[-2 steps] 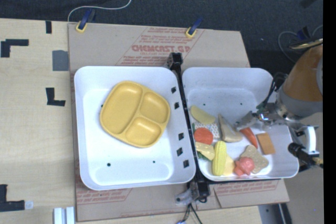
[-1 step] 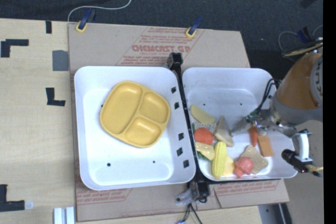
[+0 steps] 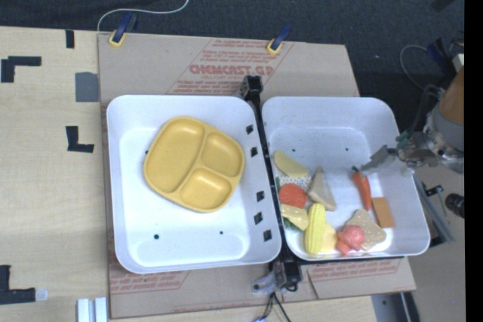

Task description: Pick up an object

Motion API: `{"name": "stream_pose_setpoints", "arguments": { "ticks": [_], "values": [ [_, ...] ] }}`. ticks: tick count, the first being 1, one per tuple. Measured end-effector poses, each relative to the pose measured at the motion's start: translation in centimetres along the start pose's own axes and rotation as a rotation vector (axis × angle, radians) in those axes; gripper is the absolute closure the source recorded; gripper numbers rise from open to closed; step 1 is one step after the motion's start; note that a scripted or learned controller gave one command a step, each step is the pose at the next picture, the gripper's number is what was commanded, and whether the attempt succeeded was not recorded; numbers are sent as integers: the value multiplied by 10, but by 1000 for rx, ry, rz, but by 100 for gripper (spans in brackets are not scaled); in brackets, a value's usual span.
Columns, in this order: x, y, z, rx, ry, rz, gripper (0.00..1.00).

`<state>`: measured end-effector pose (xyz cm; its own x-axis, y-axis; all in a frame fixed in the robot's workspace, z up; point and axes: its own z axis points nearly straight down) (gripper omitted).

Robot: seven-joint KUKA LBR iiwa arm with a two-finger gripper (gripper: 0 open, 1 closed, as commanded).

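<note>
Near edge of right bin (image 3: 411, 241): corn (image 3: 317, 228), a pink piece (image 3: 349, 237) and tan bread (image 3: 367, 226) are lying clustered; just beyond, tomato (image 3: 293, 196), wedge (image 3: 322, 188) and carrot (image 3: 363, 188), with an orange block (image 3: 383, 211) just beside it; gripper (image 3: 377, 160) is hanging at the bin's right rim, just above the carrot's top end, holding nothing; can't tell jaws' state; looks like approach step; next move is needing a descent centred on the carrot; left bin (image 3: 121, 185) is carrying a yellow tray (image 3: 195, 162).

A yellow three-compartment plastic plate (image 3: 195, 164) lies in the left shallow white bin (image 3: 124, 237); brown cardboard sheet (image 3: 219, 64) beneath; two yellow-blue clamps (image 3: 118, 35) grip its far edge.
</note>
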<state>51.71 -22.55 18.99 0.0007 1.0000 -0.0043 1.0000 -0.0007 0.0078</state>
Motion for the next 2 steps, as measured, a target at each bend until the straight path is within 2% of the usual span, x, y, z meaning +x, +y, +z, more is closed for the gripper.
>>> {"name": "stream_pose_setpoints", "arguments": {
  "ticks": [1, 2],
  "values": [
    [3, 13, 109, 5, 0, -2, 0],
    [1, -15, 17, 3, 2, 0, 0]
  ]
}}
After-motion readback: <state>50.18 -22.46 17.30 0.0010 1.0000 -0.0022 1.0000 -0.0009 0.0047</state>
